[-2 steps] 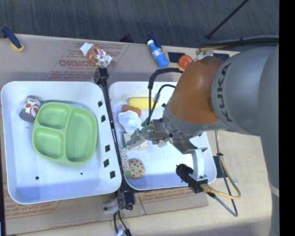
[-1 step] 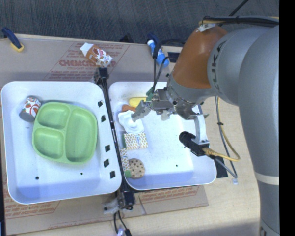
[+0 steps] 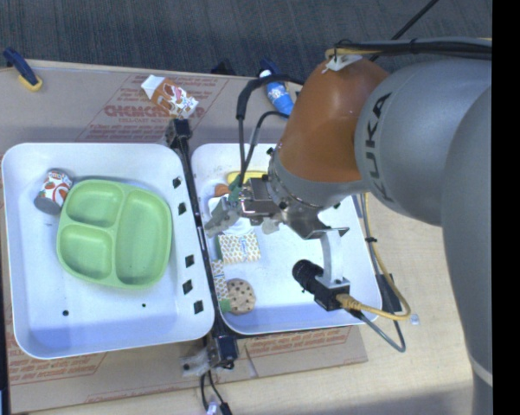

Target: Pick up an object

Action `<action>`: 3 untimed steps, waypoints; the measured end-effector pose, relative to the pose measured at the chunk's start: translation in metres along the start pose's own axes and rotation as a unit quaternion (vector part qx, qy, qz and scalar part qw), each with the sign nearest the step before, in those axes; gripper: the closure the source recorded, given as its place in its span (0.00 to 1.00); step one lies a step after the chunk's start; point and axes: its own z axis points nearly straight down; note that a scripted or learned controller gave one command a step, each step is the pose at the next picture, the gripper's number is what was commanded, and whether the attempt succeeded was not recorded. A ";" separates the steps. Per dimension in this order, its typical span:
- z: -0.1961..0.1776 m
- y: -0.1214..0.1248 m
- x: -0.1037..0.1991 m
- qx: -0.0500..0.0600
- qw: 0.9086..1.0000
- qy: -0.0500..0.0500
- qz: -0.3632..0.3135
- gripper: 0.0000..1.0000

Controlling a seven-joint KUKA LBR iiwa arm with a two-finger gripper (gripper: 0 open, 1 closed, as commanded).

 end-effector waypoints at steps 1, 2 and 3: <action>0.071 0.035 -0.057 0.002 1.000 -0.002 0.001 0.00; 0.032 0.070 -0.051 -0.001 1.000 -0.001 0.001 0.00; -0.008 0.119 -0.047 -0.001 1.000 -0.001 0.000 0.00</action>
